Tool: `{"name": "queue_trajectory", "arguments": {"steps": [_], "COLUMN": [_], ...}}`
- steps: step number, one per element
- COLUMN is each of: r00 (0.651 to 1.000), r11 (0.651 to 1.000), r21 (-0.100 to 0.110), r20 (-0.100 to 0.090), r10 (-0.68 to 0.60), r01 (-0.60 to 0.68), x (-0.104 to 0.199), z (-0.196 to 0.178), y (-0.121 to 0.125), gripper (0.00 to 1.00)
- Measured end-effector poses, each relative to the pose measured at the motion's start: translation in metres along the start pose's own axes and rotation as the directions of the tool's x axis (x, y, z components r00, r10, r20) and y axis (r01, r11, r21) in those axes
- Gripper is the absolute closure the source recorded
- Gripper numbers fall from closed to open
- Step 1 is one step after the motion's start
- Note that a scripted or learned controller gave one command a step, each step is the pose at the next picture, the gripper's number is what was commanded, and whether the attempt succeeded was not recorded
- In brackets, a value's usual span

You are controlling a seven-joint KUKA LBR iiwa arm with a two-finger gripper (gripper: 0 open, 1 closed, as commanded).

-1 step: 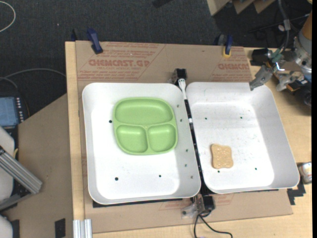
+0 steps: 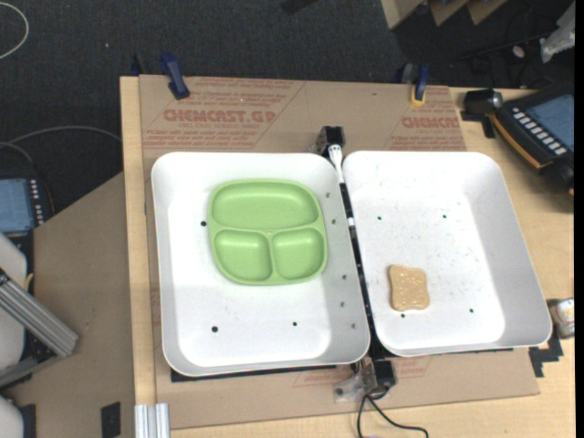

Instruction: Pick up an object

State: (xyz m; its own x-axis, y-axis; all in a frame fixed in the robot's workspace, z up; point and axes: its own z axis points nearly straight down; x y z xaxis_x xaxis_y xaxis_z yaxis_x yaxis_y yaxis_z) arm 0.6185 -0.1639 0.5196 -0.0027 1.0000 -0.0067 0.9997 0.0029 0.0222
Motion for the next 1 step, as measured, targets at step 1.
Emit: {"name": "queue_trajectory", "arguments": {"steps": [1], "r00": [1.0], "r11": [1.0], "r21": [0.023], "r20": [-0.01], "r10": [-0.008], "r01": [0.008], "x": [0.1147], "z": [0.0041], "y": [-0.0324], "gripper": [0.0]}}
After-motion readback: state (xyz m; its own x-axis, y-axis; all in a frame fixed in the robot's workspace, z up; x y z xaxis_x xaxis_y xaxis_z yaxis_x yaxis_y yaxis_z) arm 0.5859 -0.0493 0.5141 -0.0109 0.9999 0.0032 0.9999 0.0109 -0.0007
